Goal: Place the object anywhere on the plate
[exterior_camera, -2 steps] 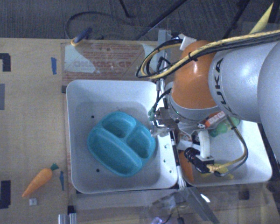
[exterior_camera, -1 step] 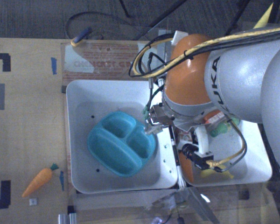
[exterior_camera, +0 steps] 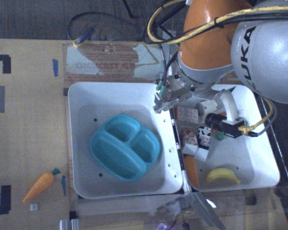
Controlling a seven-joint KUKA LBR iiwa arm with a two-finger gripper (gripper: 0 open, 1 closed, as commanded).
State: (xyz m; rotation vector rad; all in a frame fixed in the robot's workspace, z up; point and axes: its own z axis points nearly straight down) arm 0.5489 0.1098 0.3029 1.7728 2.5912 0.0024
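A teal divided plate (exterior_camera: 126,147) lies in the left white bin (exterior_camera: 81,128). The right bin (exterior_camera: 259,166) holds a yellow banana (exterior_camera: 222,175), an orange piece (exterior_camera: 191,170) against the divider, a small black-and-white carton (exterior_camera: 204,137), a reddish printed box (exterior_camera: 187,115) and a white block (exterior_camera: 194,151). My gripper (exterior_camera: 163,99) hangs over the wall between the two bins, above the plate's far right corner and beside the printed box. I see nothing held in it. The arm's body hides the back of the right bin.
A toy carrot (exterior_camera: 38,186) lies on the wooden bench outside the left bin, at the front left. Cables loop behind the bins. A clear sheet (exterior_camera: 105,61) lies on the bench behind the left bin.
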